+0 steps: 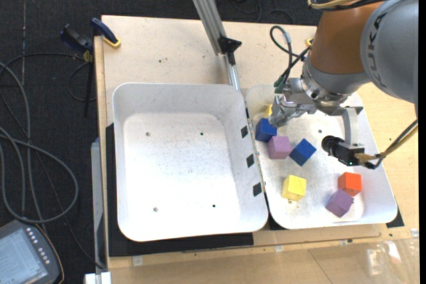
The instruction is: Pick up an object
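Several small blocks lie in the right bin [376, 213]: a blue block [265, 130] by the bin's left wall, a purple block [279, 147] touching it, another blue block [303, 151], a yellow block [293, 187], an orange block [349, 182] and a second purple block [339, 203]. My gripper [282, 114] hangs low over the bin's upper left part, just above and right of the first blue block. A small yellow piece [269, 108] peeks out at its left. The wrist hides what lies under the gripper.
The left bin [133, 143] stands beside the right one, their walls meeting in the middle. A slanted metal pole [203, 0] comes down to the bins' shared far corner. A blue and yellow clamp [100, 31] grips the bench's far left edge.
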Controlling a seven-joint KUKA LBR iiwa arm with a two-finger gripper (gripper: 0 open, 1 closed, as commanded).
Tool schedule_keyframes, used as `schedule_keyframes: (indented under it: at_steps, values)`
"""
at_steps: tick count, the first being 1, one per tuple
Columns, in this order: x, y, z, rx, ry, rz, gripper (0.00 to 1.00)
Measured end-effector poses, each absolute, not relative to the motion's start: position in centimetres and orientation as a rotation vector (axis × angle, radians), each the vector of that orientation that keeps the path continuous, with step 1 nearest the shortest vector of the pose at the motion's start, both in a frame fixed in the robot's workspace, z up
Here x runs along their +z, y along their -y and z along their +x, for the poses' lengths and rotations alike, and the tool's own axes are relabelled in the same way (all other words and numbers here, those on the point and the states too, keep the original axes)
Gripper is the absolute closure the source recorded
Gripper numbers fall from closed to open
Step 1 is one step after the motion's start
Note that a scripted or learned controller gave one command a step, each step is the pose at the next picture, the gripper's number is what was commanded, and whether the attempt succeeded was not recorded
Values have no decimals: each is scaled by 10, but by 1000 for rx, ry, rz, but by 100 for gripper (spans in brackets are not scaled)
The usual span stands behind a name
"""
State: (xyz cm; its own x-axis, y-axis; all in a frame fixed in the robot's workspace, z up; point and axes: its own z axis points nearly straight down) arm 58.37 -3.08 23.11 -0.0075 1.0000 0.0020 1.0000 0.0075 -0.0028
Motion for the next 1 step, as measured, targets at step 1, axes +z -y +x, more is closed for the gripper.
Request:
schedule_keyframes:
  at_steps: [1]
  values:
    - [239, -16, 571, -1, 2229, -2211, 100]
